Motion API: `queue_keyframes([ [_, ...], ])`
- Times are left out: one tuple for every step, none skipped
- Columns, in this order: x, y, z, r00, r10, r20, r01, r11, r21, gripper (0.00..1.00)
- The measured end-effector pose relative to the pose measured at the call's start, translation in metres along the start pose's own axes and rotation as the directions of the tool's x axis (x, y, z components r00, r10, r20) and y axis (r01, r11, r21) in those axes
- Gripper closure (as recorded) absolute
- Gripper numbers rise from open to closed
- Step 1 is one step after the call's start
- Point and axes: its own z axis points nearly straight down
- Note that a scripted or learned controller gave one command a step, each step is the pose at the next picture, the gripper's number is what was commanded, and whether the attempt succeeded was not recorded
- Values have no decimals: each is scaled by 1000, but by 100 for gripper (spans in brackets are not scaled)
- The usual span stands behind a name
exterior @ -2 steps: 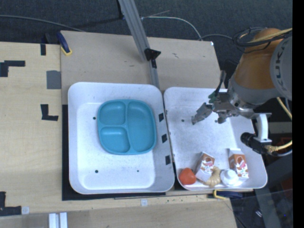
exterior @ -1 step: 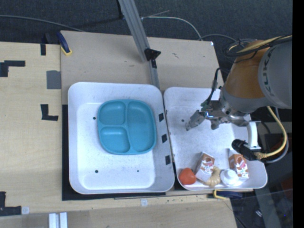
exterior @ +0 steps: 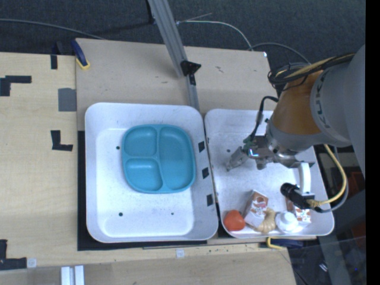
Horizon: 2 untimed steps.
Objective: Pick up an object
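While objects point(exterior: 270, 215) hug right bin's point(exterior: 219, 177) near edge | gripper point(exterior: 243, 156) spread, holding nothing.

Lighting was even and soft from above, moderately bright | white bins point(exterior: 95, 177) showed mild glare, near washed out | shadows were faint and short beneath the arm point(exterior: 309, 114) | floor at the top was dark and murky | overall focus was slightly soft with grainy, low-resolution detail | small items blurred.
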Motion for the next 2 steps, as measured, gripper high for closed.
queue_keyframes([
  [1,1,-12,1000,-2,-1,2,1000,-4,100],
  [-5,3,-74,1000,0,1,0,1000,-12,100],
])
